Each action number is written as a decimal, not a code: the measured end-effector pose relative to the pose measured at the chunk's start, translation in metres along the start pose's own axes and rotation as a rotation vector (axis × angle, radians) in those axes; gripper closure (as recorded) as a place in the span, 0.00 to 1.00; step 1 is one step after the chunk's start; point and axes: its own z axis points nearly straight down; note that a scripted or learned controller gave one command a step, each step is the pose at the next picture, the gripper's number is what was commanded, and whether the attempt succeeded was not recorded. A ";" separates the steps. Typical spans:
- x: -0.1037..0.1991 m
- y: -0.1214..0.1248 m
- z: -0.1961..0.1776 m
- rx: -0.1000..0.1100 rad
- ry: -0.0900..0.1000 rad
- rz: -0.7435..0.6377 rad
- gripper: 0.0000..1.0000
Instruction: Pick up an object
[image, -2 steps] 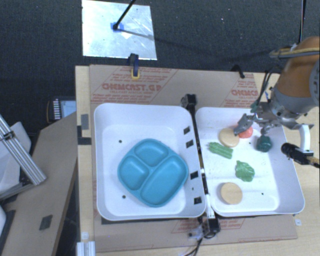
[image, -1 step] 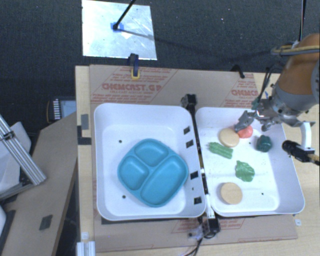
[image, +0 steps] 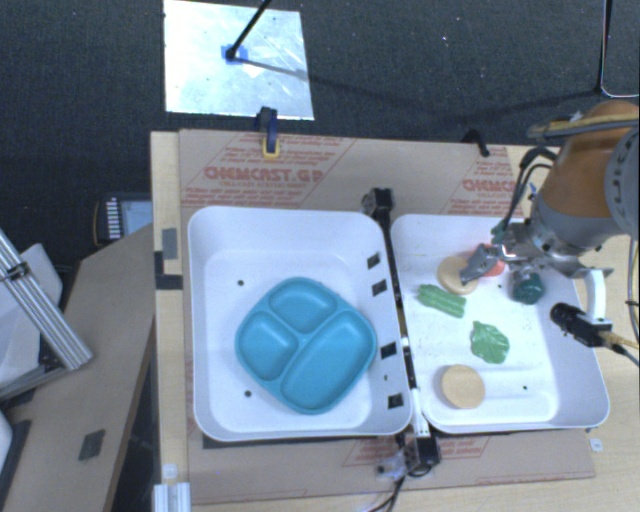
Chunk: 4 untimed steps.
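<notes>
Brown bench board (image: 300, 165) with red print carries two white bins. Left bin (image: 215, 300) holds blue divided plate (image: 305, 343). Right bin (image: 570, 390) holds tan disc (image: 463, 386) near front, green leafy piece (image: 490, 342), green pod-shaped piece (image: 441, 300), second tan disc (image: 458, 270) at back, teal round object (image: 527, 289). Gripper (image: 484, 262) at back of right bin, just over second tan disc. Fingers blurred, cannot tell if open or closed. Nothing seen between them.

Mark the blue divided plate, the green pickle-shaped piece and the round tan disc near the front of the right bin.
blue divided plate (image: 306, 343): camera view, centre ridge.
green pickle-shaped piece (image: 441, 300): camera view, mid-body.
round tan disc (image: 463, 386): camera view, top face.
</notes>
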 end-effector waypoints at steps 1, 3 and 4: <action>-0.003 -0.010 0.051 0.002 0.000 0.000 0.00; -0.004 -0.003 0.055 -0.022 -0.003 0.000 1.00; -0.012 -0.001 -0.006 -0.007 -0.002 -0.001 1.00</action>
